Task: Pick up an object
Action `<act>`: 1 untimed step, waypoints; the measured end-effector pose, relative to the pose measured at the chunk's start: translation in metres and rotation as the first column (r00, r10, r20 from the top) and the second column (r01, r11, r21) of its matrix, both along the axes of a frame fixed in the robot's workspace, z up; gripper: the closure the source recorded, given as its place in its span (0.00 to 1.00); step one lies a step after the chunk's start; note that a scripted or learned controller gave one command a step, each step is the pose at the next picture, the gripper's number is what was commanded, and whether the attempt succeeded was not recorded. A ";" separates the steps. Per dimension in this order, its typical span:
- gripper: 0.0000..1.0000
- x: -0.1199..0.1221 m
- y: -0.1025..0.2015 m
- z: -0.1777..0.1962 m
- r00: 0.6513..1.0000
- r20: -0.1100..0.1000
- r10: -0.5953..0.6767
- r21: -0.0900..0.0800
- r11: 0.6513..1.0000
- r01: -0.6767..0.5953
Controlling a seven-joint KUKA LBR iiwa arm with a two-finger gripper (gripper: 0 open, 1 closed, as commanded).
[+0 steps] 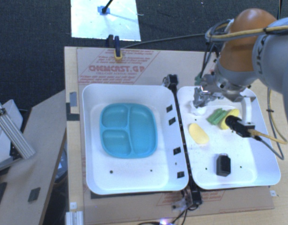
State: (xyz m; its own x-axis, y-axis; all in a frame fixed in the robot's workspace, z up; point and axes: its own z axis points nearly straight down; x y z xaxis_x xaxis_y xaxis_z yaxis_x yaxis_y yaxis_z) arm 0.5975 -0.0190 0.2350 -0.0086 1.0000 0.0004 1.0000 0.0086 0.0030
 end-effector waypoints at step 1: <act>1.00 0.012 0.043 0.003 1.000 0.000 -0.001 0.001 1.000 0.001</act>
